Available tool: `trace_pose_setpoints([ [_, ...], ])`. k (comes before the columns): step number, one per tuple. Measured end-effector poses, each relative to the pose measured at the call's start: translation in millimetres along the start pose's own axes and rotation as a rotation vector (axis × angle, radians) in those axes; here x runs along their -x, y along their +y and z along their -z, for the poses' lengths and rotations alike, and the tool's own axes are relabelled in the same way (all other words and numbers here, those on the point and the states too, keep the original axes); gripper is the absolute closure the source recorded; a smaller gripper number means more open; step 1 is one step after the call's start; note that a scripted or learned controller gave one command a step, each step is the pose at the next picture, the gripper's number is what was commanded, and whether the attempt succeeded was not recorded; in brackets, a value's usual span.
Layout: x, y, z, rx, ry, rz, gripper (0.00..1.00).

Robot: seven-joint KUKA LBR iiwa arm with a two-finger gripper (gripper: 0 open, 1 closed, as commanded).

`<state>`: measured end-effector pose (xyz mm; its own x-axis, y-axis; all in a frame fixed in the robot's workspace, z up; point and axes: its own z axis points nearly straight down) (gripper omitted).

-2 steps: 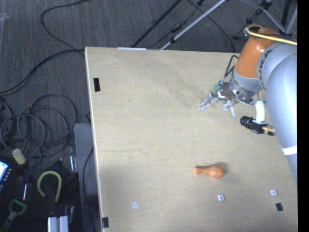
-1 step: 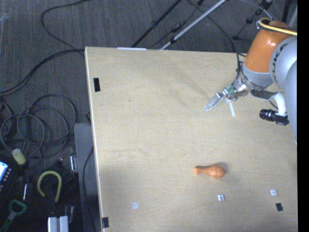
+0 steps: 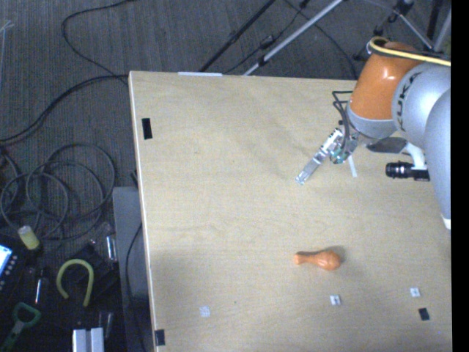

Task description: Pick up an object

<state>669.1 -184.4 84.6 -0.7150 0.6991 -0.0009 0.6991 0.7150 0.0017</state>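
Hanging well above the orange pear-shaped toy (image 3: pixel 319 259), the gripper (image 3: pixel 309 170) was seen holding nothing; its opening could not be told. Nothing was picked up yet.

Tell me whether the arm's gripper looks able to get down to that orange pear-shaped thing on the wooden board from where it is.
Probably yes. The orange pear-shaped thing lies alone on the bare wooden board, with nothing beside or over it. The gripper hangs apart from it, farther up the board, with open surface between them.

Matt pale wood bench (image 3: pixel 220 196), glossy orange plastic object (image 3: pixel 319 259)
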Motion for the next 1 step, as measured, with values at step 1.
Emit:
trace_pose_setpoints([
  [1, -0.3, 1.9, 10.0, 0.007, 0.000, -0.001, 1.00],
])
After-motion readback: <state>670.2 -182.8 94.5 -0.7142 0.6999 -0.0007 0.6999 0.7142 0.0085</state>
